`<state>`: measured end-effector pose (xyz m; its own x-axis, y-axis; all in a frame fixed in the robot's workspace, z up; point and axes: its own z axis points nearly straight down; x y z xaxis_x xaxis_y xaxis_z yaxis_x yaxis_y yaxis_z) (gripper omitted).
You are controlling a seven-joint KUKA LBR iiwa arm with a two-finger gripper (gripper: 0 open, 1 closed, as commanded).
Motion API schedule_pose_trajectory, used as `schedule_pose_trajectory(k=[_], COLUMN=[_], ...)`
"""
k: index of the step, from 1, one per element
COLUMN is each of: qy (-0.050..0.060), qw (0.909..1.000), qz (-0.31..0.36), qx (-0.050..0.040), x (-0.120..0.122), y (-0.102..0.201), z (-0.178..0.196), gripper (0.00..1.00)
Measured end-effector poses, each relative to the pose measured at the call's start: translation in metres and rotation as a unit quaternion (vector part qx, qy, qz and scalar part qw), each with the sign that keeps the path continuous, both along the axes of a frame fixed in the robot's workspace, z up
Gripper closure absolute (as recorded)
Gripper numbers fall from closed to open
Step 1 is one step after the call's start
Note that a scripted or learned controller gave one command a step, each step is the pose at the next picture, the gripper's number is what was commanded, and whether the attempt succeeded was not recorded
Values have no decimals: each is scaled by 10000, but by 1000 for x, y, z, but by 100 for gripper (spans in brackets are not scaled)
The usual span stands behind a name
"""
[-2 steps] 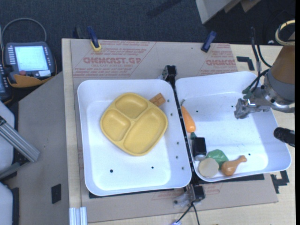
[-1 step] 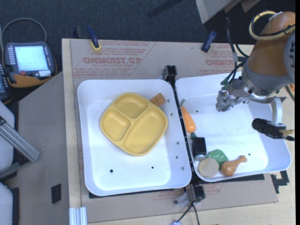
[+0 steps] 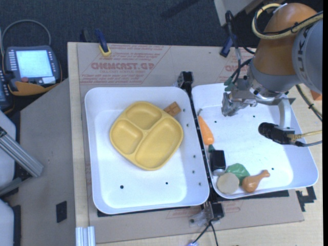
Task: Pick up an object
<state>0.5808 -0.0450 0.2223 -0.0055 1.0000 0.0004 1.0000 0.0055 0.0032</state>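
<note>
My gripper hangs over the upper left part of the right bin, fingers pointing down with nothing seen between them. An orange carrot lies just below and left of it, along the bin's left wall. Farther down that wall sits a small black block. At the bin's front lie a tan round piece, a green piece and a brown drumstick. The left bin holds a yellow divided plate with a small brown block at its upper right edge.
A black cylinder on the arm juts out over the right bin's right side. A handheld pendant rests off the bench at far left. Cardboard lies under both bins.
</note>
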Motion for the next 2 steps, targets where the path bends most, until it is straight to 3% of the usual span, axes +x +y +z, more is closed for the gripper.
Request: schedule_pose_trajectory(k=[2], qy=[-3], qw=[10000], qz=[3], qx=[3], x=[34], y=[115], z=[13], gripper=[100])
